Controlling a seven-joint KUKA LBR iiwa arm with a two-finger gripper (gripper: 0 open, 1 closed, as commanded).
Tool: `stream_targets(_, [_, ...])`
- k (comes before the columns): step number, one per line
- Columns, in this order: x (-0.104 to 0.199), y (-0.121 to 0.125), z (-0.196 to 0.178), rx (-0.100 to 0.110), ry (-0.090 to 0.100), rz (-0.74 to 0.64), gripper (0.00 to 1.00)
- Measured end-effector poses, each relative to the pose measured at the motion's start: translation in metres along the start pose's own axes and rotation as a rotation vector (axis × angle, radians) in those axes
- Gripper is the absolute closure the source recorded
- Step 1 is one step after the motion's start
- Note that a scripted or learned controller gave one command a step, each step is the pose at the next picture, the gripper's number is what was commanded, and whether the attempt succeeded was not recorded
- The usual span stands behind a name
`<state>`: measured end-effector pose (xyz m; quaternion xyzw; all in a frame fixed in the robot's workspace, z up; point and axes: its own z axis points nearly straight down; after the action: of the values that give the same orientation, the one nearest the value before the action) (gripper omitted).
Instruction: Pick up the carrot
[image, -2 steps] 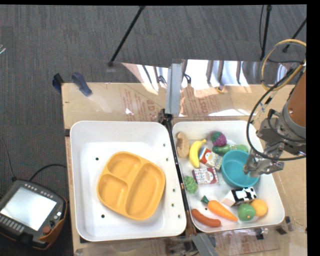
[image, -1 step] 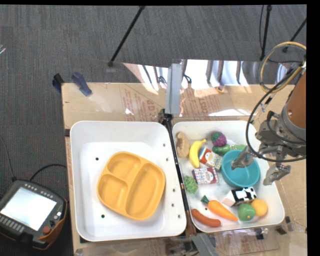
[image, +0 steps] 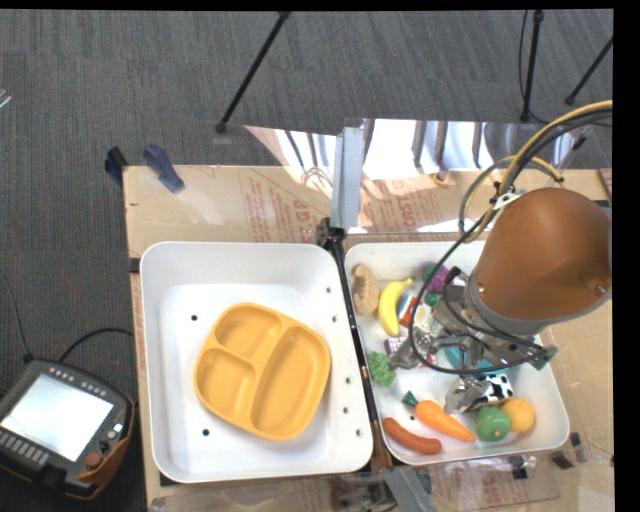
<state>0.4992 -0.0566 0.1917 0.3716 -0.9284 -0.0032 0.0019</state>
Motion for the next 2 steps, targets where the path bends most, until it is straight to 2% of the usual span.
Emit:
stream_targets(1, [0.035,-0.013,0.051,0.001,0.001,0.116,0.0])
stream_targets(2, [0.04,-0.018,0.106,0.001,0.0,-0.052,0.0])
